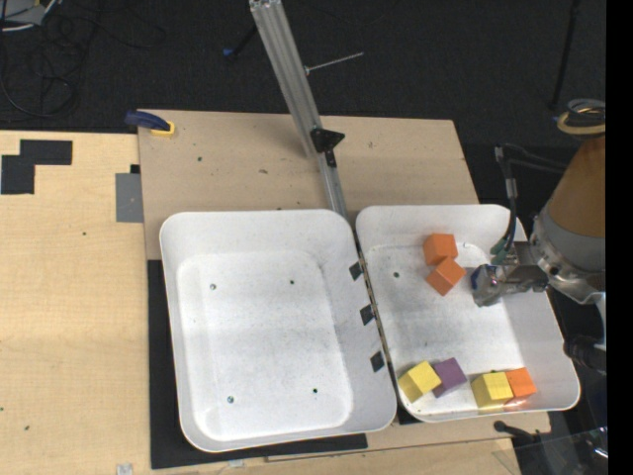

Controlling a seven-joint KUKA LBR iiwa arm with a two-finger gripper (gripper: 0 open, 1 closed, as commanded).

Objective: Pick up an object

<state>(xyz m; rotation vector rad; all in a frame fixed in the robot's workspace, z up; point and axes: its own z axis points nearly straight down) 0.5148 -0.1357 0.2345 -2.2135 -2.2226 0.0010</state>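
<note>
Two orange blocks lie in the right bin (465, 221): one (440, 247) further back, one (445, 276) just in front of it. Along the bin's front wall lie a yellow block (419, 379), a purple block (449, 373), a second yellow block (491, 389) and a small orange block (520, 382). My gripper (487, 287) hangs low over the bin's right side, a short way right of the nearer orange block, with no block seen in it. Its wrist and the orange band (584, 191) reach in from the right.
The left bin (188, 240) stands beside the right one, with black clips (366, 315) along the shared wall. A slanted aluminium rail (297, 87) rises behind the bins. Beyond them lies a wooden bench top with a small blue and yellow clamp (150, 122).
</note>
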